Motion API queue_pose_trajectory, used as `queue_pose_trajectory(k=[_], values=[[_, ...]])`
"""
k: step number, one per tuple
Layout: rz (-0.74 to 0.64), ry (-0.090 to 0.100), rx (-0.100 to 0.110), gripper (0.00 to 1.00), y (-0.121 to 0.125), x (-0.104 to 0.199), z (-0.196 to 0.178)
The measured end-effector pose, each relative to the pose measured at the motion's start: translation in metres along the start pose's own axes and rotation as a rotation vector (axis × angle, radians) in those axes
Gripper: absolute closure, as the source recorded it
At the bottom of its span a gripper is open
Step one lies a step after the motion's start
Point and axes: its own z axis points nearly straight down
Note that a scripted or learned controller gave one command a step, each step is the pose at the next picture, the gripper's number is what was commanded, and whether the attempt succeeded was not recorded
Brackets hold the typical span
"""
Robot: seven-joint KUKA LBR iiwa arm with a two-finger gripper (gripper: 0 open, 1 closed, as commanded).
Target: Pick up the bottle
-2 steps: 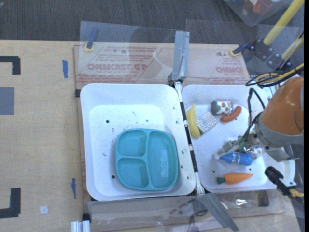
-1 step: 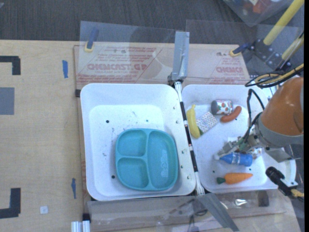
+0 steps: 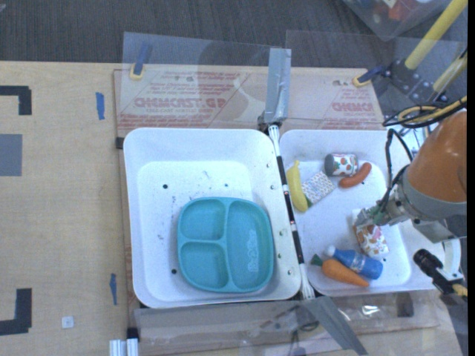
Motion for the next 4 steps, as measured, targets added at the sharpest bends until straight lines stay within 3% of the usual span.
queue_pose_trajectory(k=[1,2,3,4], values=[[0.0,0.003,0.003,0.0,-0.001,0.001,0.002],[-0.342,0.055,0.053,0.0,-0.024,-0.014,-0.005],[-0.362,0.014,0.02,0.0,-0.003,0.022,0.016],[-0.236,0.031,0.013,0.0,-0.002,0.012,0.017]])
